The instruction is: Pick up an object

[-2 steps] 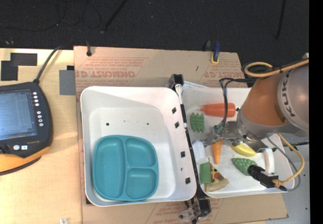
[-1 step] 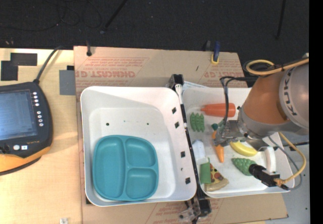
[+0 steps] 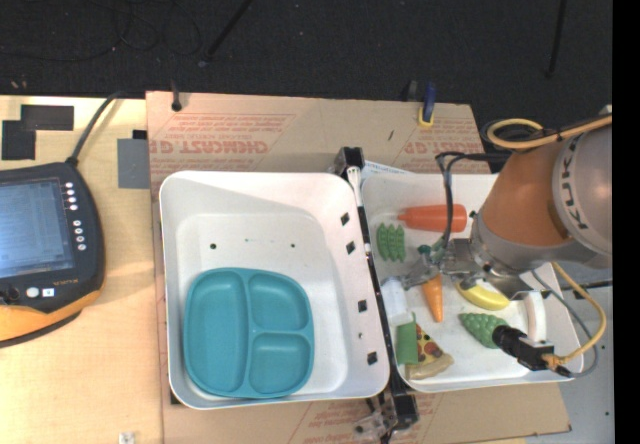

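Hovering low in the right white bin (image 3: 560,377), my jaws (image 3: 432,267) point at the small orange plastic carrot (image 3: 434,299) just below them; I cannot tell their opening.

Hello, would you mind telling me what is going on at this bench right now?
The KUKA arm reaches in from the right and has its hand low in the right bin, among toy foods. The hand is just above a small carrot, with a bigger orange carrot and a green piece close by. I cannot tell whether it grips anything yet. The left bin has a teal divided plate in it.
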`<state>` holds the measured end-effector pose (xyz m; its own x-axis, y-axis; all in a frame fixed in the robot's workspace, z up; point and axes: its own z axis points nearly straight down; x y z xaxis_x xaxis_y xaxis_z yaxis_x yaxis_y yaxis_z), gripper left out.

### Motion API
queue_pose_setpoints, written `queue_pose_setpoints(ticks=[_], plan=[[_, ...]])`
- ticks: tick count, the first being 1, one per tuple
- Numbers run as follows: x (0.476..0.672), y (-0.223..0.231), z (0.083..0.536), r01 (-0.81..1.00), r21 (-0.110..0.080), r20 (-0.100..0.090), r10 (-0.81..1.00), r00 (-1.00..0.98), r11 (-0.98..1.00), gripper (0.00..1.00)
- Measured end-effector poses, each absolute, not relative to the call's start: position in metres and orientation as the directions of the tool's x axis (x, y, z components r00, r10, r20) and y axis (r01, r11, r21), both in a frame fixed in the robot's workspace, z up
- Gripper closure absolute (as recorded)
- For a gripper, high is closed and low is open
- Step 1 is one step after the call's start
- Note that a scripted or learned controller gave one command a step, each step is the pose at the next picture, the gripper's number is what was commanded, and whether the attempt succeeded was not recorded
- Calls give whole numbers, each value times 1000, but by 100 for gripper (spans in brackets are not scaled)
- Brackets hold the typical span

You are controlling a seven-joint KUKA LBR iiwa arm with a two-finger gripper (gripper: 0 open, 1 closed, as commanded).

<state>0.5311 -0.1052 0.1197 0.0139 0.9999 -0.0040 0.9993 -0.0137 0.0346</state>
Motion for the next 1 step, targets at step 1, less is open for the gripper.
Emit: queue_pose_setpoints(ticks=[1], plan=[[521,-108,91,1000,12,-13,1000,10,-10,0]])
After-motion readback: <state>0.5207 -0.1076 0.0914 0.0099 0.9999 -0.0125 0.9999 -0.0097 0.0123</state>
